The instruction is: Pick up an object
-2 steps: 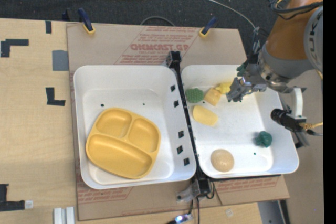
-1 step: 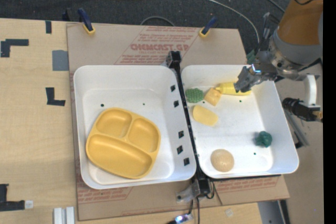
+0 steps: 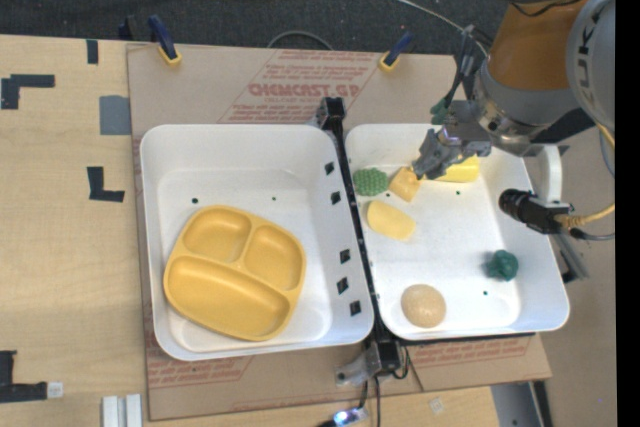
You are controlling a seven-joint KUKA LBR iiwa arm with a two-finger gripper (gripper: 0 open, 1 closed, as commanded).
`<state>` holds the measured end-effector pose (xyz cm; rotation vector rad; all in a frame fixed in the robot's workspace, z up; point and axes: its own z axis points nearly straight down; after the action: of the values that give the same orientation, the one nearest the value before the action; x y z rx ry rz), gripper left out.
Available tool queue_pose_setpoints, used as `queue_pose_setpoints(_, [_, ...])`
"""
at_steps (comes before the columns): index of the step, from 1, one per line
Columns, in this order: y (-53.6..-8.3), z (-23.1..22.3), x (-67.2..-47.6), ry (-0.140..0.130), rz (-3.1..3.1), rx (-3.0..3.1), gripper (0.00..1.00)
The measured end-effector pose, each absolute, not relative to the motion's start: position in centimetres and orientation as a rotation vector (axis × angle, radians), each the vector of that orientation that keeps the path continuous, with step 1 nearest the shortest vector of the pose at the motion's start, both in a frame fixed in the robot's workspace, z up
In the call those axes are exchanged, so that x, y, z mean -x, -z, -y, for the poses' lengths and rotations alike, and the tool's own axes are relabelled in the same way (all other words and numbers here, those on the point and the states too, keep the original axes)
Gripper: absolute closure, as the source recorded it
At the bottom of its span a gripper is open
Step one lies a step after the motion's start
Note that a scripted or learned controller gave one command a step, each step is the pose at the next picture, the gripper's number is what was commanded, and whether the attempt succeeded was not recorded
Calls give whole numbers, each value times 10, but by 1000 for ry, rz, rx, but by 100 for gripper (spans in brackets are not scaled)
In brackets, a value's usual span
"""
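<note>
The arm (image 3: 545,25) reaches in from the right and hangs its tool (image 3: 437,158) low over the back of the right bin (image 3: 540,310), right where the small things crowd together. Whether the tool is apart or together, nobody can tell from this slant; nothing shows between its tips. Just beside it sits a small yellow block (image 3: 404,184), and a flat yellow piece (image 3: 462,173) peeks out from under the tool. A green knobbly ball (image 3: 370,181) rests near the divider, a pale yellow lump (image 3: 390,220) lies a little nearer the camera. That cluster looks like the target area, since the pieces lie close enough for one descent to catch something. A beige ball (image 3: 423,305) and a dark green piece (image 3: 502,264) sit well apart at the front. The left bin (image 3: 160,150) holds a yellow divided plate (image 3: 234,271), lying flat. Both bins rest on cardboard clipped to the counter (image 3: 60,245).
</note>
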<state>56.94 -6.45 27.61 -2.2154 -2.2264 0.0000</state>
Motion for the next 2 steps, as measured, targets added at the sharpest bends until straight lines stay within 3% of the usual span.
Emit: queue_pose_setpoints(2, [-266,-39,-564,-1,2227,2212,100])
